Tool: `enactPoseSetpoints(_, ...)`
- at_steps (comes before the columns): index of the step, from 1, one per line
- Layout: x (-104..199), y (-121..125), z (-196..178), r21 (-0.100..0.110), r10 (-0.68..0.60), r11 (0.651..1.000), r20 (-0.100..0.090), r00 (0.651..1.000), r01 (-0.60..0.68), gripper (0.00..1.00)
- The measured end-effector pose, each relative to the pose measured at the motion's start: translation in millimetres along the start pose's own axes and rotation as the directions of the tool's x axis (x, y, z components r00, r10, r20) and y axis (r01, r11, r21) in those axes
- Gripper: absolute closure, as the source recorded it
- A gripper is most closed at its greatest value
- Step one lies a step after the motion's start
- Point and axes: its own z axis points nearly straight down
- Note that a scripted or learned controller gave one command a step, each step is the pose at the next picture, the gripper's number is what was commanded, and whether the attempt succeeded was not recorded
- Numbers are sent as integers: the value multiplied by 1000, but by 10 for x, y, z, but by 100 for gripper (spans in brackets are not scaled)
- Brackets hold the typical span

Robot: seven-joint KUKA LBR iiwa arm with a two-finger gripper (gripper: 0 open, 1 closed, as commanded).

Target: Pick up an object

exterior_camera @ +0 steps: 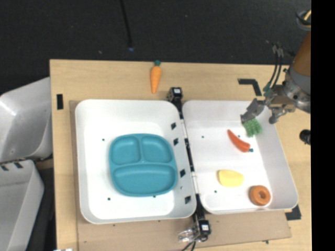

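My gripper point(261, 114) hangs over the back right corner of the right bin point(209, 119), its two fingers spread apart and open. A small green leafy toy point(253, 127) lies just below the left finger point(250, 111), not between the fingers. Nearer the middle of the bin lies a red chili pepper point(238, 140). Toward the front lies a yellow lump point(230, 178), and a brown donut point(259, 195) rests in the front right corner.
A blue divided plate point(142, 164) lies in the left bin point(89, 140). An orange carrot point(155, 77) rests on the wooden bench behind the bins. Black clips run along the seam between the two bins.
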Motion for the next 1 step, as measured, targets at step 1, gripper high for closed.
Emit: enactPoseSetpoints(1,6,21,-73,-12,-2,1000,2,1000,2,0)
